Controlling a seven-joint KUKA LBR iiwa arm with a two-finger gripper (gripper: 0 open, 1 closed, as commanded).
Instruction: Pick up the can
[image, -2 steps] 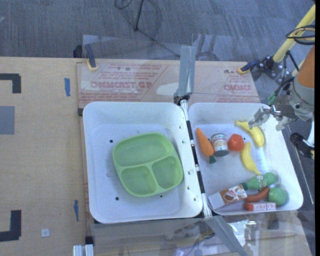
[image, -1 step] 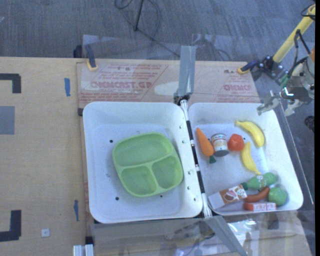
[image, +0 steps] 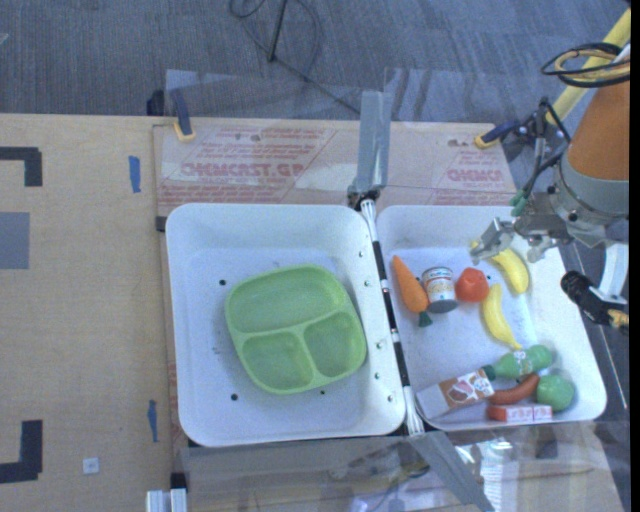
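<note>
Reaching in at the right bin's (image: 590, 395) far right corner, gripper (image: 515, 238) hangs above a banana (image: 513, 268); finger state cannot be told. Can (image: 437, 286) lies off toward the bin's left wall, between carrot (image: 408, 284) and tomato (image: 472, 285), stubby, axis unclear.

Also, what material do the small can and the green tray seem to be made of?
The can: probably metal or toy plastic, with a pale printed label around it; too small to decide. The green tray: moulded plastic, it seems, one even matte colour with three rounded compartments.
</note>
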